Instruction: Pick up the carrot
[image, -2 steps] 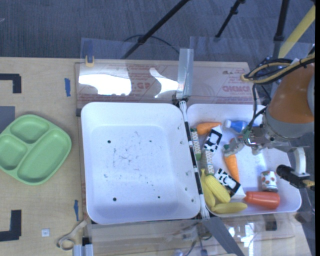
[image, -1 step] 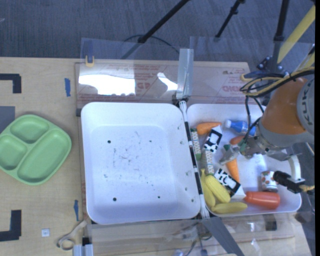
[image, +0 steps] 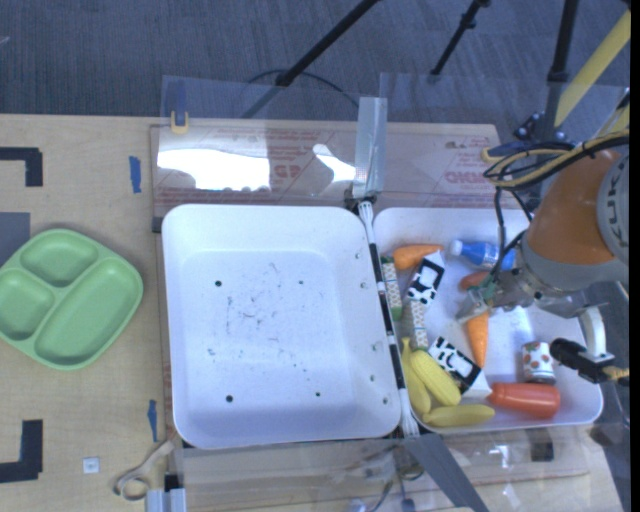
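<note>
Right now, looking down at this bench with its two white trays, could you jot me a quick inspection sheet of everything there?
Surface: pale wooden bench bearing a left shallow white bin and a right shallow white bin.
Job's things: small orange carrot lying in the right bin, just below the gripper.
Clutter: yellow banana, long red-orange vegetable, blue-capped bottle, black-and-white patterned blocks, all in the right bin.
Grippers: two-finger gripper low over the right bin; grip state unclear.
Cables: yellow and black cables above the arm.
Surroundings: green divided plate on the bench, left; blue tape marks.
</note>
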